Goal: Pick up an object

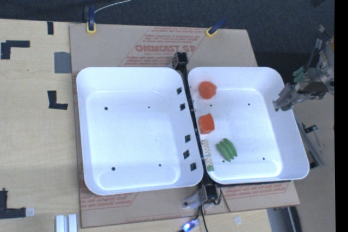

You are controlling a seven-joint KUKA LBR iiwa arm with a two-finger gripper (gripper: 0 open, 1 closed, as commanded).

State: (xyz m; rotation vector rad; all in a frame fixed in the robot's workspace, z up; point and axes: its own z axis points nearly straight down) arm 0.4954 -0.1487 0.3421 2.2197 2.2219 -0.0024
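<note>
— Anything unclear at the right edge of the frame?
— Yes: arm (321, 70) cut off there, only a grey cluster showing; hand (284, 100) small and blurred against the right bin's rim (283, 87), too indistinct to read.
— And low down?
— Desk (32, 133) cropped at the left and bottom edges. Small bright objects at bottom centre (191, 224) sliced by the lower edge, impossible to identify.
— Between the bins?
— Strip with tiny print (206, 150), far too small to read. Red lettering on the cardboard sheet (163, 47) partly covered by both bins.
</note>
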